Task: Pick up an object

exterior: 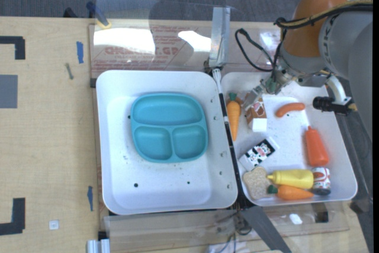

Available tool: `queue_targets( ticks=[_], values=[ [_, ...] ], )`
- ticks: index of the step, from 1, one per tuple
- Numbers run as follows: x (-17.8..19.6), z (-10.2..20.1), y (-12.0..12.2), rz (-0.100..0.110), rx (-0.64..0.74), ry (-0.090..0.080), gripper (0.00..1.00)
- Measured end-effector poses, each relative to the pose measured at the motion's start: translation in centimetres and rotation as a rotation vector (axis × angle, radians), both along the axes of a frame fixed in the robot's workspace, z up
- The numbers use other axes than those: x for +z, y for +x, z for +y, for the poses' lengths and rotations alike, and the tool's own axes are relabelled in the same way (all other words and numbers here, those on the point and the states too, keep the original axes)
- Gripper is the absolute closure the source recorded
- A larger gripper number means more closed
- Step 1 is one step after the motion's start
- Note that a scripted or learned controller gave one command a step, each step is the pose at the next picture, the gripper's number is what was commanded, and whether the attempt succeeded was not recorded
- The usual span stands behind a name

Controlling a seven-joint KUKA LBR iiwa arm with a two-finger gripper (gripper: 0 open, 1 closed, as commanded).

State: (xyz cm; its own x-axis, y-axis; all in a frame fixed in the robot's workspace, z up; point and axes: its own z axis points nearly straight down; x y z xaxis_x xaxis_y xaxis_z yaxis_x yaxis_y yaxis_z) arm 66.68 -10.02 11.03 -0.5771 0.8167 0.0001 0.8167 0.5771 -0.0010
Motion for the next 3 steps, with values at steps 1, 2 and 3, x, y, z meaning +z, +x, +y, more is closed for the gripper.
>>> queue_targets(
  ticks=[1, 2, 3],
  values=[
    [-1.7, -0.3, -2.2, -0.017, -0.151, 0.003, 0.0],
    [-0.4, -0.3, -2.1, -0.018, -0.149, 0.0, 1.0],
    [7.7, 5.1, 0.1, -0.008, -0.376, 0.001, 1.0]
  ],
)
